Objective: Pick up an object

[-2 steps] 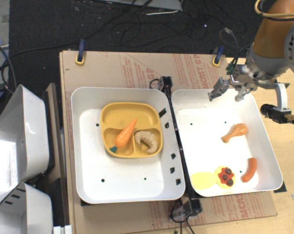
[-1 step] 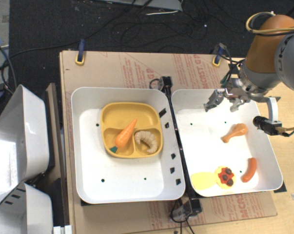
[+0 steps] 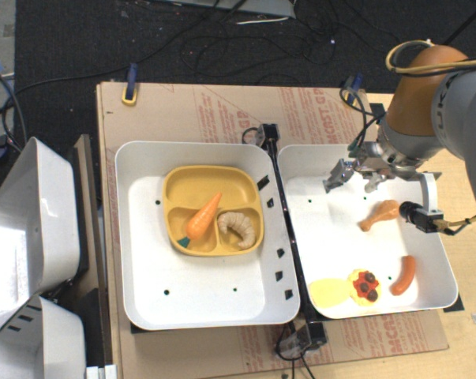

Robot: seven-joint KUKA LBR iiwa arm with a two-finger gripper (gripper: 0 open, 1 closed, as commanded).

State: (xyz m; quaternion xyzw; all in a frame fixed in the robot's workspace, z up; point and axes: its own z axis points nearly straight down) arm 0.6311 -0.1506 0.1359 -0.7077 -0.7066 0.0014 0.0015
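Claw (image 3: 356, 176) spread, empty, over right bin (image 3: 316, 212) far edge. Drumstick toy (image 3: 379, 214) just nearside-right of claw, long axis slanting toward bin's far-right corner.

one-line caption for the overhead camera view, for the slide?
Gripper open above the right bin, near a chicken drumstick; yellow plate with carrot sits in the left bin.

A robotics lab: 2 white bins (image 3: 143, 235) sit on a cardboard-covered bench (image 3: 222, 105), loose cables (image 3: 222, 30) trail over dark carpet at 12 o'clock, and spare bins (image 3: 28, 212) lean at 9 o'clock.
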